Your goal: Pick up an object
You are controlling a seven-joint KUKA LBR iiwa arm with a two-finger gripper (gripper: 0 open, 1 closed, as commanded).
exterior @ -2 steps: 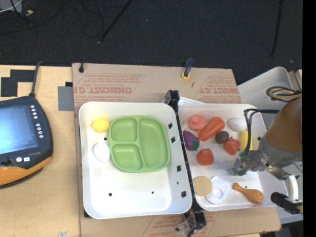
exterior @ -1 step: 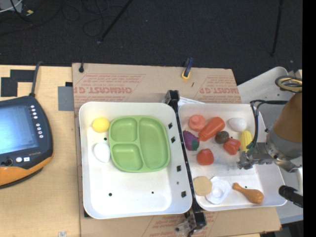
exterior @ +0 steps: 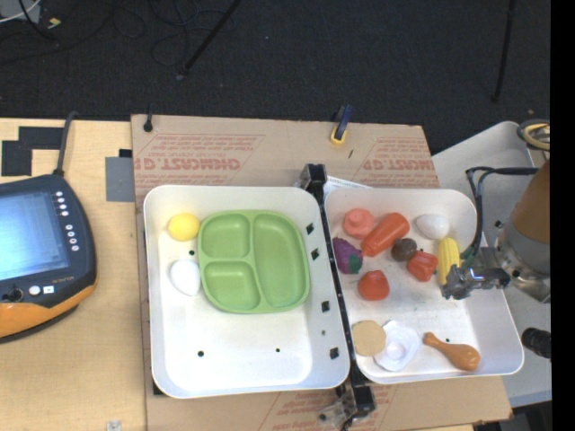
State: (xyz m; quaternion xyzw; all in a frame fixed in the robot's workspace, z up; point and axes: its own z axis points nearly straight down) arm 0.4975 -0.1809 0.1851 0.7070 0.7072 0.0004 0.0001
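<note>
Toys crowd the right bin point(exterior: 485, 206): a yellow corn cob point(exterior: 448, 256) stands near its right wall, with a white egg point(exterior: 432, 225) just above it, a small red piece point(exterior: 421, 266) and a brown ball point(exterior: 403, 249) to its left, then an orange carrot point(exterior: 386, 232), a pink piece point(exterior: 358, 222), a purple piece point(exterior: 347, 255) and a red tomato point(exterior: 373, 285). Lower down lie a tan disc point(exterior: 367, 337), a white cup-like piece point(exterior: 396, 347) and a drumstick point(exterior: 453, 351).

The hand point(exterior: 460, 281) sits low at the right wall, just below the corn cob and perhaps touching its lower end; it is dark and small against the bin, so whether it is parted or clenched I cannot tell, and nothing is plainly seen inside it. The arm point(exterior: 539, 218) behind it is cut off at the right.

The left bin point(exterior: 234, 366) holds a green divided tray point(exterior: 252, 261), a yellow lemon point(exterior: 182, 226) and a white egg-shaped piece point(exterior: 185, 277) beside it. Both bins rest on brown cardboard point(exterior: 225, 155) laid over the counter point(exterior: 54, 366), where a control pendant point(exterior: 36, 250) is cut off at the left. Dark carpet point(exterior: 296, 43) with cables lies beyond.
</note>
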